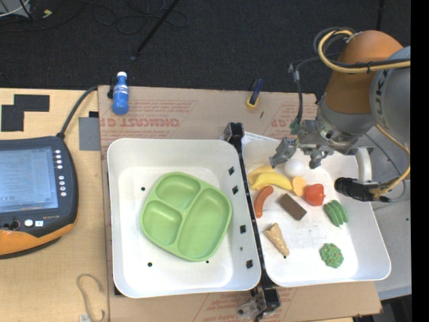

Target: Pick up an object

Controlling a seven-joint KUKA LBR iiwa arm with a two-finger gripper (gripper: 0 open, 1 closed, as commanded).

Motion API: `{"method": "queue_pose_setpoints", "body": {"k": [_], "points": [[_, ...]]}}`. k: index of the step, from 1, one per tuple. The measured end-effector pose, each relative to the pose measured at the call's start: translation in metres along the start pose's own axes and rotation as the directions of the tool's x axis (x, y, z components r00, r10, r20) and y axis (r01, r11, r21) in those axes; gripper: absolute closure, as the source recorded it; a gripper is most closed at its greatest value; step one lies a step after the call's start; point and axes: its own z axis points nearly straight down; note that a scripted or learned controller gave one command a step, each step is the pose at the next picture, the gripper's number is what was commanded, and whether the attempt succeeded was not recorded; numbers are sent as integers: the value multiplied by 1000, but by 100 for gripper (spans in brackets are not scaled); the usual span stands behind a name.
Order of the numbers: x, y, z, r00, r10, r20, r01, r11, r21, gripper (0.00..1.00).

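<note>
The left bin (124, 200) holds a green divided plate (186, 215). The right bin (365, 247) holds toy foods: banana (268, 178), tomato (314, 194), broccoli (330, 254). The gripper (299, 154) hovers at its upper edge, fingers spread, gripping nothing.

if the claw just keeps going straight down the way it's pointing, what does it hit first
Probably the small white egg-shaped object, which lies right beneath the claw in the right white bin. Depth is hard to judge from this slanted view.

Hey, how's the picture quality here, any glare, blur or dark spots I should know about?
Camera view: lighting is even and soft, with faint shadows under the green plate and toy foods; the white bins look bright, near washed out, so the white egg barely stands out; the gripper is slightly soft-edged; the floor behind the bench is dark with little detail.
</note>
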Motion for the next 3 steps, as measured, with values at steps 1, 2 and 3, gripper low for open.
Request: {"method": "queue_pose_setpoints", "body": {"k": [1, 2, 3], "points": [[0, 3, -8, 1000, -2, 2, 2, 1000, -14, 0], [-6, -4, 42, 1000, -1, 1, 1, 1000, -8, 0], [1, 3, 98, 1000, -2, 0, 2, 1000, -8, 0]]}}
